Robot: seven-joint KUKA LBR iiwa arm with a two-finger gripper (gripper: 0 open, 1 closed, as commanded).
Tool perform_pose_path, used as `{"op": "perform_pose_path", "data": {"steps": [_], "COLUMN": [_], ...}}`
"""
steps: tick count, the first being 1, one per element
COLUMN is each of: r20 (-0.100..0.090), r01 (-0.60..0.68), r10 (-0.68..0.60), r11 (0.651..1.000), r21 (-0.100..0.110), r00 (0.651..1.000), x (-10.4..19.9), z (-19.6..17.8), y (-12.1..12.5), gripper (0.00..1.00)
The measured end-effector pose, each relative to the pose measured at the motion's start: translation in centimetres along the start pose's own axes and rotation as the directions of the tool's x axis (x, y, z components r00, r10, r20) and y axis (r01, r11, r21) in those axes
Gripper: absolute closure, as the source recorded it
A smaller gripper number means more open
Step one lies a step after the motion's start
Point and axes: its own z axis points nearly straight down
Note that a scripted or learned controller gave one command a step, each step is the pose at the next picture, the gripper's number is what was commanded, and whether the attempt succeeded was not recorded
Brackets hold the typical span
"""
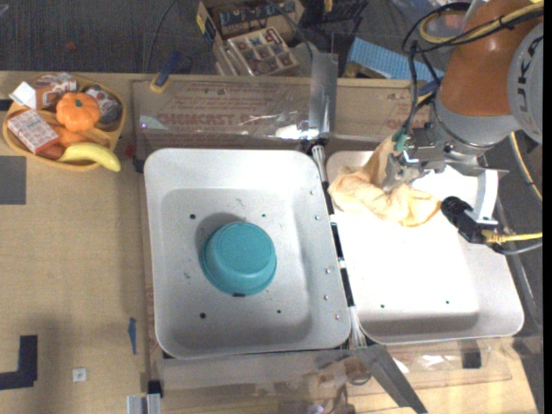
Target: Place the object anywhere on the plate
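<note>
As we look down on the bench, two white bins sit side by side, and we list the contents below.

Left bin [172, 188]: centre of the frame; holds a teal plate [240, 258], apparently turned upside down, near its middle.

Right bin [431, 300]: right of centre, touching the left bin along their shared edge.

Cloth [379, 192]: pale yellow, crumpled, at the upper left corner of the right bin, well apart from the teal plate.

Gripper [398, 172]: at the upper right of the frame, down on the cloth's upper part; we cannot tell how its fingers stand, nor whether cloth lies between them.

Arm [487, 67]: grey with orange band, upper right corner.

Wooden bowl [26, 141]: upper left of the frame, on the bench; holds a banana [90, 154], a small pumpkin [78, 111] and small packets.
</note>
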Motion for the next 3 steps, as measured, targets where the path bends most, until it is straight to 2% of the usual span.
{"op": "perform_pose_path", "data": {"steps": [1,2,3], "r20": [-0.002,-0.002,-0.002], "r01": [0.005,0.392,0.715], "r10": [-0.005,-0.392,-0.715], "r11": [1.0,0.92,0.699], "r21": [0.003,0.0,-0.002], "r00": [1.0,0.92,0.699], "x": [0.3,5.4,9.3], "z": [1.8,1.5,2.7], "y": [0.1,-2.8,-5.5], "gripper": [1.0,1.0,1.0]}}
